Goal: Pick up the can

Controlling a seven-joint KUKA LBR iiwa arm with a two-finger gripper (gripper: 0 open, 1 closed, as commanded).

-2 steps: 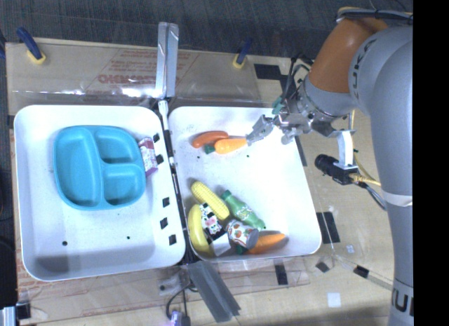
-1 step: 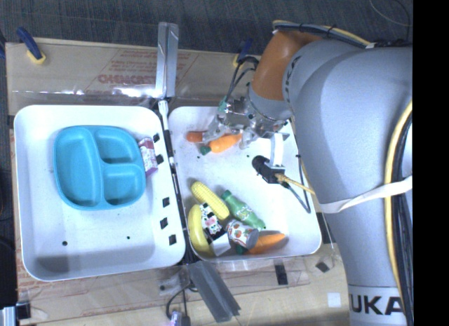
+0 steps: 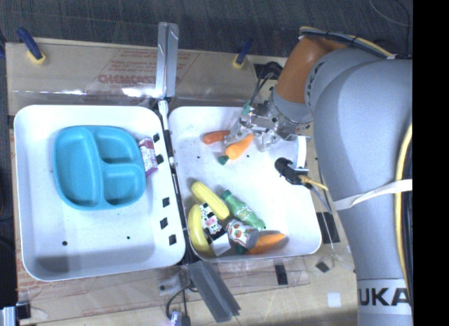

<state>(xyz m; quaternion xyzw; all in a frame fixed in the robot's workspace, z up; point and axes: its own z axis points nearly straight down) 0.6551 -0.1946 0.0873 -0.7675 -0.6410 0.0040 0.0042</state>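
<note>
The gripper point(image 3: 247, 130) is hovering over the upper part of the right bin point(image 3: 298, 209), right at a carrot point(image 3: 238, 147); I cannot tell how it is set. The can point(image 3: 238, 236) is lying at that bin's lower edge, well apart from it, wedged among a banana point(image 3: 196, 230), a corn cob point(image 3: 210, 199), a green bottle point(image 3: 243, 209) and a second carrot point(image 3: 270, 241). The approach should be coming straight down over the can, squarely enough to avoid nudging its neighbours.

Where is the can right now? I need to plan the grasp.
The can lies at the near edge of the right bin, in the camera view, wedged between the banana and a carrot, just below the green bottle.
</note>
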